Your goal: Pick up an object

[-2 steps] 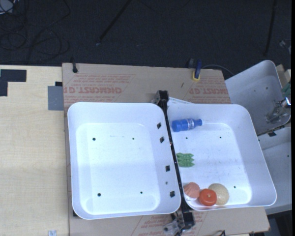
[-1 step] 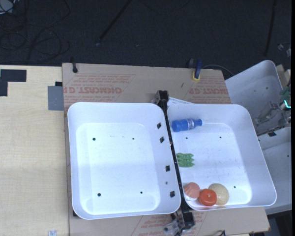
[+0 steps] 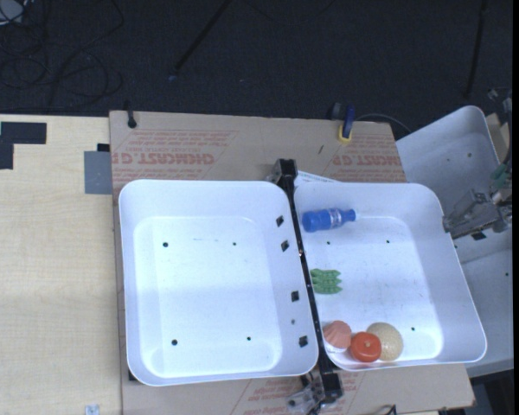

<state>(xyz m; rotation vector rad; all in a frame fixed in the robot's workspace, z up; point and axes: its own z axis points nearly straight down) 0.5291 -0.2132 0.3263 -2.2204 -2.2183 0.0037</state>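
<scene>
The right bin (image 3: 432,199) holds several small things. A blue bottle (image 3: 328,219) lies on its side near the far left corner. A green ridged piece (image 3: 325,281) rests by the left wall. In the near corner a pink piece (image 3: 336,333), a red round piece (image 3: 365,347) and a beige ball (image 3: 386,339) sit tightly together. My gripper (image 3: 476,213) shows as a grey metal shape at the view's right edge, just outside the right bin's right rim and well away from every object.
The left bin (image 3: 130,232) sits beside the right one, with a black divider strip (image 3: 298,266) between them. Both stand on a cardboard sheet (image 3: 208,150) on a pale wooden bench. A grey panel (image 3: 450,150) slopes up at the right.
</scene>
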